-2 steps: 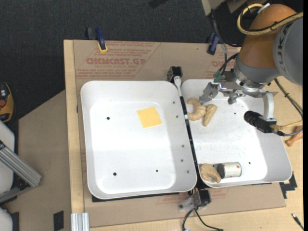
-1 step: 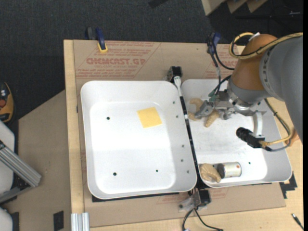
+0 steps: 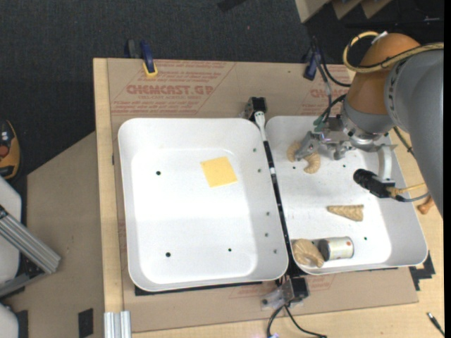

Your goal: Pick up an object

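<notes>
Gripper (image 3: 311, 148) low over the far end of the right bin (image 3: 402, 241), close to its left wall, fingers spread narrowly around a small tan lump (image 3: 311, 163); cannot tell whether they actually pinch it. Same bin: a tan wedge (image 3: 347, 212) near the middle, and at the near left corner a round tan piece (image 3: 308, 253) touching a silver can (image 3: 336, 248) lying on its side. Left bin (image 3: 141, 259): a yellow square (image 3: 219, 172) just past centre.

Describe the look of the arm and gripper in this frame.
The arm is smooth grey with a rounded orange band above the wrist. A yellow cable loops over the orange part. The gripper is small, dull grey metal with thin wires around it.
</notes>
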You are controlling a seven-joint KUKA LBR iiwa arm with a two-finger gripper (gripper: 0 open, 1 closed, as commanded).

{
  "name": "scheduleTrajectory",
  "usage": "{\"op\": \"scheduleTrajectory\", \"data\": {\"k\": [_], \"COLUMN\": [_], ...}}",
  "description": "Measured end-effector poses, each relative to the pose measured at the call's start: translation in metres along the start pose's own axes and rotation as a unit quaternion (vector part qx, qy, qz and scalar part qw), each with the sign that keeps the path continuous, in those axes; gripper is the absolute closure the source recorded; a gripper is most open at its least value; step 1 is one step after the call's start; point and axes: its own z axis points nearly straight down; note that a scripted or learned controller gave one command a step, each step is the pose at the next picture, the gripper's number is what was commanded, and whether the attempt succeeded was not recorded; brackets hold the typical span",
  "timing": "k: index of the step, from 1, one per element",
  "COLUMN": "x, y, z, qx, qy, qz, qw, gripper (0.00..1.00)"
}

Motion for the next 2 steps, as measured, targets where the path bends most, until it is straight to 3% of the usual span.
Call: {"op": "scheduleTrajectory", "data": {"k": [1,2], "x": [0.031,-0.083], "y": [0.018,0.019], "z": [0.002,0.001], "qx": [0.011,0.004], "qy": [0.003,0.004], "qz": [-0.003,-0.002], "qw": [0.9999,1.0], "gripper": [0.0,0.0]}}
